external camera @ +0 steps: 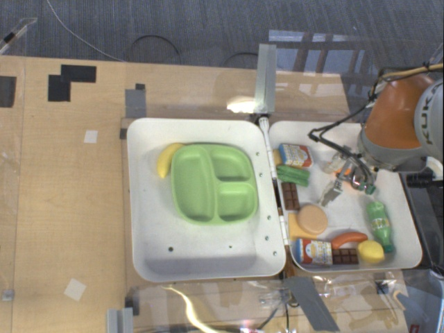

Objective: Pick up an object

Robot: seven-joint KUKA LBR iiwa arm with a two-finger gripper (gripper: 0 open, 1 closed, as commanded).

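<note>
My gripper [334,180] hangs over the middle of the right bin [409,255], open, with nothing between its fingers. One finger [330,194] points down toward a round tan bun [312,220] just below and to its left. A small carton [295,155] and a green packet [292,175] lie to the gripper's left. A green bottle [379,222] lies to its lower right. Along the bin's front edge lie a can [313,251], a chocolate bar [345,257], an orange sausage [349,239] and a lemon [372,252].
The left bin [146,241] holds a green divided plate [212,183] with a banana [165,159] at its upper left edge. Another chocolate bar [290,197] lies by the divider between the bins. The grey and orange arm [395,120] covers the right bin's far right corner.
</note>
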